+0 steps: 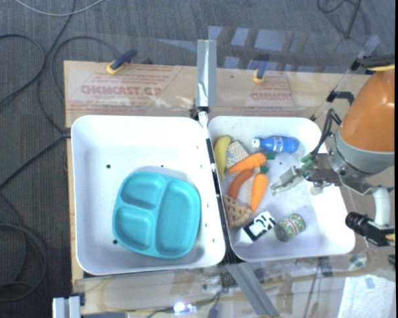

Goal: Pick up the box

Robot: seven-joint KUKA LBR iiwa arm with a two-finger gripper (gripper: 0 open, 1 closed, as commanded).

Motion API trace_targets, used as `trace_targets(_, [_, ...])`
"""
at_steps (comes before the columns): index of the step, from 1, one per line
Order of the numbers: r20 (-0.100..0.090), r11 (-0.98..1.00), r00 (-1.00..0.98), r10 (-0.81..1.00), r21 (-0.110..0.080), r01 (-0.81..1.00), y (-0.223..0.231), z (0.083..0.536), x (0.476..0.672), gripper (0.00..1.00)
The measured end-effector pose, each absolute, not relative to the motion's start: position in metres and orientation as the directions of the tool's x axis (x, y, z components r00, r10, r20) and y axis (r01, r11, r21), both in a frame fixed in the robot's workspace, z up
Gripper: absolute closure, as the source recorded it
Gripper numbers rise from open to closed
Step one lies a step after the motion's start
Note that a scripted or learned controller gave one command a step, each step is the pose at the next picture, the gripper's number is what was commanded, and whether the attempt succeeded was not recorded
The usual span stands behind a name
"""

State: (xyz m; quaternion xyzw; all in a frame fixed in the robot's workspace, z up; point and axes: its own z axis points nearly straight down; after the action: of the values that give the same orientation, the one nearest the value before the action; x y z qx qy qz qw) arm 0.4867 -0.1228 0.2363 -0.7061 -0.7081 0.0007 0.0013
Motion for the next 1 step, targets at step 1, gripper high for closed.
trace_targets(1, [-0.001,-0.006,0.006,1.000,0.009,1.000,-0.1897,0.0896,0.4867,0.00])
